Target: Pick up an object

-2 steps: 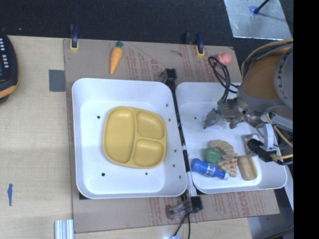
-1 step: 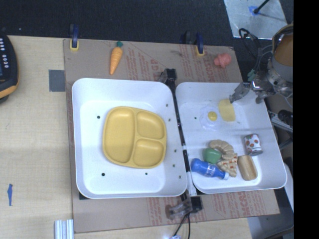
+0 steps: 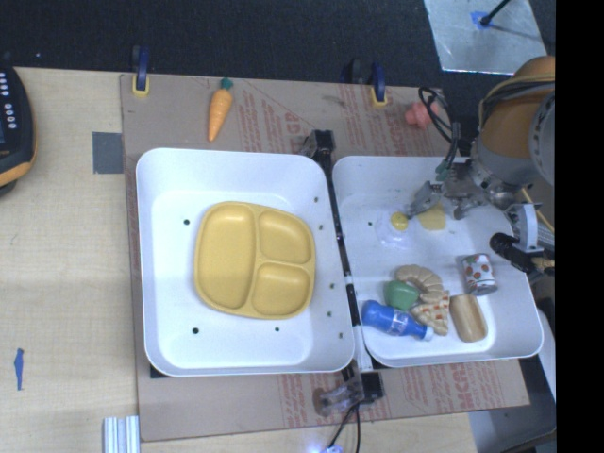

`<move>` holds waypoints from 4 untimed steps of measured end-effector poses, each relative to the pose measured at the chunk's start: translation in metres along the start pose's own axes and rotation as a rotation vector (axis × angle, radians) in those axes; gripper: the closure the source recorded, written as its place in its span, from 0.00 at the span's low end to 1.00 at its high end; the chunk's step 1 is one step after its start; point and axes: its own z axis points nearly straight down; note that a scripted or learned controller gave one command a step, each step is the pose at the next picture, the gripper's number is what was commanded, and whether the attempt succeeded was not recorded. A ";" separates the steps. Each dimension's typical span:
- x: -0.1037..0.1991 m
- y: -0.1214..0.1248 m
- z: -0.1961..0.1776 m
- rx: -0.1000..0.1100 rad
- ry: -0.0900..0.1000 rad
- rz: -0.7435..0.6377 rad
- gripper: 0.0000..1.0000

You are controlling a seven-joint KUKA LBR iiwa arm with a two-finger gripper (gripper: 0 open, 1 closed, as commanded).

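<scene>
Blue bottle lies in the right bin (by a bread roll). Up top, the hand hangs over a yellow piece; open or clenched, I cannot tell.

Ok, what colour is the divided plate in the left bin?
Pale yellow: the divided plate shows plainly in the camera view, lying in the white left bin.

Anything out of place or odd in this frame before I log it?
One thing: a toy carrot lies on the brown board beyond the left bin, outside both bins. The yellow divided plate sits slightly rotated. Nothing looks spilled or damaged.
</scene>
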 end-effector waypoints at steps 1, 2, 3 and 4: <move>-0.018 0.016 -0.090 -0.015 -0.005 0.001 0.00; 0.051 -0.049 -0.034 0.005 0.004 -0.003 0.00; -0.021 -0.013 -0.003 -0.009 -0.005 0.004 0.00; -0.003 0.015 -0.005 -0.009 -0.002 -0.001 0.00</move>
